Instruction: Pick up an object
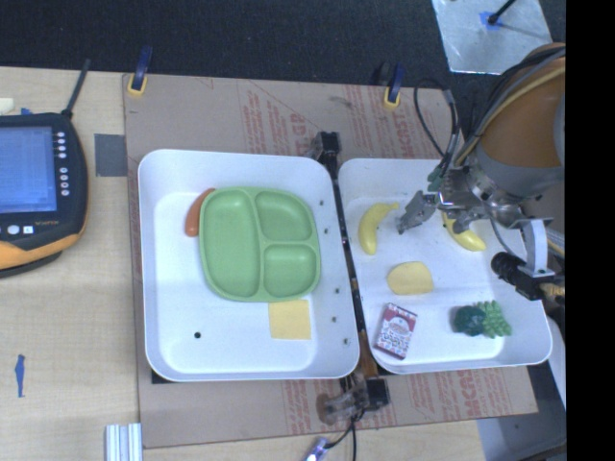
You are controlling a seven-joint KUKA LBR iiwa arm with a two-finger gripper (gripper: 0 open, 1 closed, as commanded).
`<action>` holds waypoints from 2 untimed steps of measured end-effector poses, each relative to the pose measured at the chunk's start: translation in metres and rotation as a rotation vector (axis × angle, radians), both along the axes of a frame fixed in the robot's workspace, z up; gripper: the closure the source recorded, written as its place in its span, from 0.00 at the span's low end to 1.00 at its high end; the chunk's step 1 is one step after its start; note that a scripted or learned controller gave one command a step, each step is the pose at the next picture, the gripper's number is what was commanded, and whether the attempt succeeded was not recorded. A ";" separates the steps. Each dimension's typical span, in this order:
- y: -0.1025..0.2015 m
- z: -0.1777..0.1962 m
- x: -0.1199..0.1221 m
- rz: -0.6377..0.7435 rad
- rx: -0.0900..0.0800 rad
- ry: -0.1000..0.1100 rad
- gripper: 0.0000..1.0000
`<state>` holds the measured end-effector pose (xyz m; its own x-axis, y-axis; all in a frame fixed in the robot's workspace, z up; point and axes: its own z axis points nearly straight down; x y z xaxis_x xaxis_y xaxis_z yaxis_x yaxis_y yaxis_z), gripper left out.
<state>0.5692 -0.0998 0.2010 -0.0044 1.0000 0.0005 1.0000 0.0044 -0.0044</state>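
Observation:
My gripper (434, 219) hangs over the back part of the right bin (519, 358), open, with only bare white floor between its fingers. Its left finger (413, 213) points toward a yellow banana (370, 227) lying a little to the left. Its right finger sits just above a second small yellow fruit (470, 239). In front of the gripper lie a pale yellow lump (410, 278), a red and white box (395, 331) and a green grape bunch (481, 320). None of these is held.
The left bin (163, 353) holds a green divided plate (259, 243), an orange-red piece (194, 214) tucked under its left edge, and a flat yellow square (290, 320). A tablet controller (34, 185) lies on the bench at far left. Clamps sit between the bins.

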 end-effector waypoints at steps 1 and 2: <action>-0.026 -0.037 -0.024 0.000 -0.001 0.001 0.00; -0.010 -0.087 -0.028 0.000 -0.001 0.001 0.00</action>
